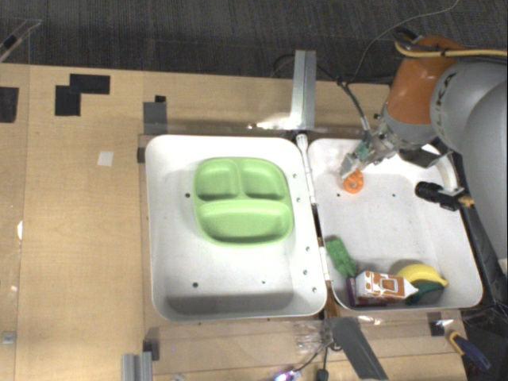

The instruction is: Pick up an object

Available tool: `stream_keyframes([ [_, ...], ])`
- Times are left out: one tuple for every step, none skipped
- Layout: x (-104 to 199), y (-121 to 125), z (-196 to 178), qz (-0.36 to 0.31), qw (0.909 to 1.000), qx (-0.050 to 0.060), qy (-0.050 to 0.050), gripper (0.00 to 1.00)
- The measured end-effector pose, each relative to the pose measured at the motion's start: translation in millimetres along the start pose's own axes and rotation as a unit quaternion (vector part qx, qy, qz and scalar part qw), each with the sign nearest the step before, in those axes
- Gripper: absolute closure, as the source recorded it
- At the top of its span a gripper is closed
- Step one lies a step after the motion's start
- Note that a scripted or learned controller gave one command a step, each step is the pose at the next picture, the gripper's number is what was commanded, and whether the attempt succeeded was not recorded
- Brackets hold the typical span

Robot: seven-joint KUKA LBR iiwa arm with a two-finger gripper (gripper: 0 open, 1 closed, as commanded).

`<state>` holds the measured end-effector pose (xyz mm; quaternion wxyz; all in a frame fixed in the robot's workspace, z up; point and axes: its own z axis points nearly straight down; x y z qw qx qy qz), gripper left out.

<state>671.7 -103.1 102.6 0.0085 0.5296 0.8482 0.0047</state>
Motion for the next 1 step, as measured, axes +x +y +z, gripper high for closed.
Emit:
stream_keyframes([
  [48.4, 24.2, -83.3, 0.074, 0.9973, 0.006, 0.003, 1.0],
])
